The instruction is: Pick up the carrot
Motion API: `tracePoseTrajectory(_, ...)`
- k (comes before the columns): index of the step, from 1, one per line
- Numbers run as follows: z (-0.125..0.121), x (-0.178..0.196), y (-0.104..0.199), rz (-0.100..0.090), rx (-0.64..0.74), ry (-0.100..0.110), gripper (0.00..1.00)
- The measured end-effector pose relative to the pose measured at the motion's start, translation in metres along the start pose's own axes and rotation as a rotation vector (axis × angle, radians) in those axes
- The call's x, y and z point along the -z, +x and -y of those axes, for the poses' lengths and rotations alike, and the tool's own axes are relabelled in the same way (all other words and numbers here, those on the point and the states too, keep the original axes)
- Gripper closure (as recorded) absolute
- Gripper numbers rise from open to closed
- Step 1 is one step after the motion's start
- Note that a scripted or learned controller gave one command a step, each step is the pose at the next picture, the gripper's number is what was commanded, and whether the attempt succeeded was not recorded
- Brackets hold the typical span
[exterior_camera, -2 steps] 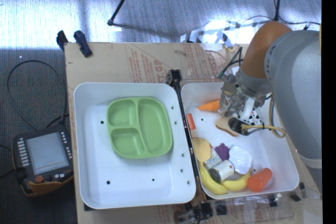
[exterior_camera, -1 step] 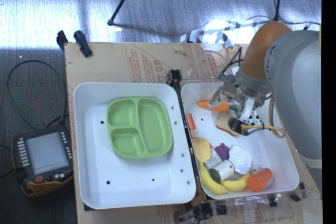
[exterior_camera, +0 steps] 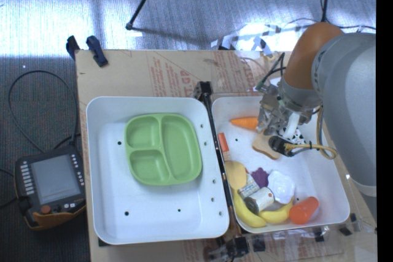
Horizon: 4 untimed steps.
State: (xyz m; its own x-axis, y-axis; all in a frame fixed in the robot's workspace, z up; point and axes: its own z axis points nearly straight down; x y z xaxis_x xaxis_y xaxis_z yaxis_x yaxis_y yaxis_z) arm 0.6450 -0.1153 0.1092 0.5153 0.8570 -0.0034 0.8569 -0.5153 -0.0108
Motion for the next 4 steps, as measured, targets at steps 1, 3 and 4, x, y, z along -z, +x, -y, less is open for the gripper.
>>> tracePoseTrajectory(1, 0.089, -0.024, -0.028, -0.003, -0.036, 0.0, 1.0)
tracePoseTrajectory(3, 0.024, -0.022, 0.005, -0.005, -0.203, -0.005, 0.0)
tracePoseTrajectory(4, 0.005, -0.023, -0.014, -0.003, -0.671, 0.0, 0.0)
